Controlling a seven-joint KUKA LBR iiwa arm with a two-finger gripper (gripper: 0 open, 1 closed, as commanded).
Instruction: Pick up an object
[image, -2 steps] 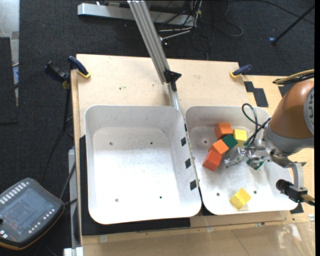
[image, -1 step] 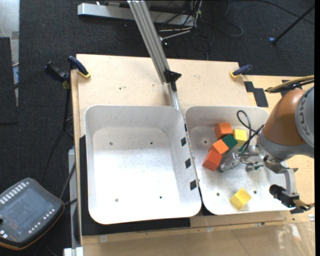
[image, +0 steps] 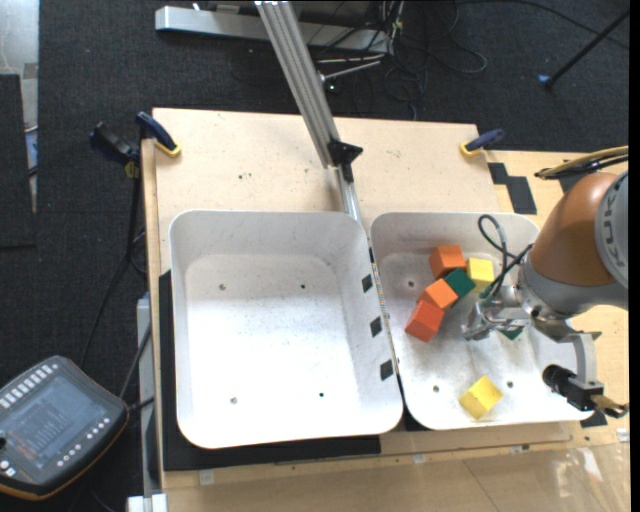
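Observation:
The right bin (image: 430, 405) holds a cluster of blocks: an orange block (image: 447, 260) at the back, an orange block (image: 440, 293), a red-orange block (image: 424, 320), a dark green block (image: 461, 283) and a yellow block (image: 481, 269). Another yellow block (image: 480, 397) lies alone near the front. My gripper (image: 487, 325) is low in this bin, just right of the cluster, beside a green piece (image: 513, 333) that is partly hidden by the wrist. No block shows between its fingers.
The left bin (image: 200, 250) sits beside the right one. A metal pole (image: 305, 85) slants over the bench's back edge. Clamps (image: 155, 135) mark the bench corners. A teach pendant (image: 50, 425) lies at lower left.

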